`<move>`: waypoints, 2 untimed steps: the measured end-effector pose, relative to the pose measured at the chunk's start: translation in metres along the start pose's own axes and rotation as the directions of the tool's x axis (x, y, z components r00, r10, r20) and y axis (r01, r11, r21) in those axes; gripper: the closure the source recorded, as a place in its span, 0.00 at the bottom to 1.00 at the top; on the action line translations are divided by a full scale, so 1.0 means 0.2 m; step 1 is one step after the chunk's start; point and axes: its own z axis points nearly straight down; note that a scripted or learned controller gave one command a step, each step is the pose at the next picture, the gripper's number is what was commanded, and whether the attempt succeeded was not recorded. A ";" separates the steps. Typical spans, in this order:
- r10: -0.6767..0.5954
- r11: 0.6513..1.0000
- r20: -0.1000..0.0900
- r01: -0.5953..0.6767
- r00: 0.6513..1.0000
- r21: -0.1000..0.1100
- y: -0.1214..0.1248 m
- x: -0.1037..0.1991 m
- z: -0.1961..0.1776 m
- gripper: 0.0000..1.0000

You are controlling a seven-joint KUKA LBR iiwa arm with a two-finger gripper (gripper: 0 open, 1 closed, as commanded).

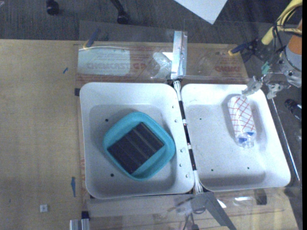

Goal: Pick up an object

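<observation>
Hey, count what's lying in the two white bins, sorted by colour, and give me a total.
Teal tray with dark ridged insert, left bin: 1
White item with red lattice print, right bin: 1
Total: 2

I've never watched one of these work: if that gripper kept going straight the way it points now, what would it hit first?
Probably the red-checked packet in the right bin; the gripper sits just above its upper end, though depth is unclear.

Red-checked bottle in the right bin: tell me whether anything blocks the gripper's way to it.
Nothing visible does. The gripper sits at the far edge of the right bin, just beyond the top end of the red-checked bottle, which lies alone. The teal tray is in the left bin.
</observation>
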 end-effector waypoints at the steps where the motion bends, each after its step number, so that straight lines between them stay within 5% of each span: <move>1: -0.235 0.972 0.004 0.235 0.972 -0.006 -0.07 0.11 0.52 0.00; 2: -0.538 0.843 0.007 0.538 0.843 -0.009 -0.23 0.31 0.56 0.00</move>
